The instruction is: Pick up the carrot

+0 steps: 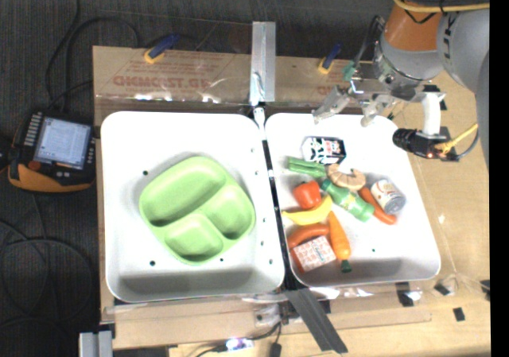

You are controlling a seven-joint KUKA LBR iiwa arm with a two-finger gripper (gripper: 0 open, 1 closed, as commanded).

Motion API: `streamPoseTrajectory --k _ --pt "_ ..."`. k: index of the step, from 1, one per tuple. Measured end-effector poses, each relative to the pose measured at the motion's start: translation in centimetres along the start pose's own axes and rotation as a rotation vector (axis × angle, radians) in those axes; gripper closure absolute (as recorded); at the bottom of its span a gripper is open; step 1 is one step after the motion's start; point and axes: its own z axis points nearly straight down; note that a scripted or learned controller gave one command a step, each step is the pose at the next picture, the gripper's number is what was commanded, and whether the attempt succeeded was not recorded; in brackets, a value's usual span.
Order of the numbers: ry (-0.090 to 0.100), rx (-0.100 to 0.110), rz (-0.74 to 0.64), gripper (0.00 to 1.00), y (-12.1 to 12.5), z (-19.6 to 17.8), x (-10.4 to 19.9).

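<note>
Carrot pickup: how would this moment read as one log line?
pincer: above right bin's far edge | carrot: lying in right bin, untouched | green tray: left bin

Lighting even, bright, overhead. White bins [191, 288] near overexposed, little surface detail. Soft short shadows under toys. Glare streaks on clear plastic sheet [183, 77] behind bins. Floor dark. Focus slightly soft overall; arm [445, 21] mildly blurred.

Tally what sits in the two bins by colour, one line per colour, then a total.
Green: 3 - divided tray, stalk-like piece, bottle-like piece
Orange: 3 - carrot, pepper-like piece, piece by the can
Yellow: 1 - banana
Other colours: 4 - black-and-white packet, tan mushroom, can, red box
Total: 11
</note>
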Motion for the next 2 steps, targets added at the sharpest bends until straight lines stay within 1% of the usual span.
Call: streamPoseTrajectory --k 1,2 --pt "0.000 0.001 0.105 0.00 -5.9 12.1 -0.5" --pt "-0.003 -0.018 -0.197 0.00 -12.1 16.7 -2.9"
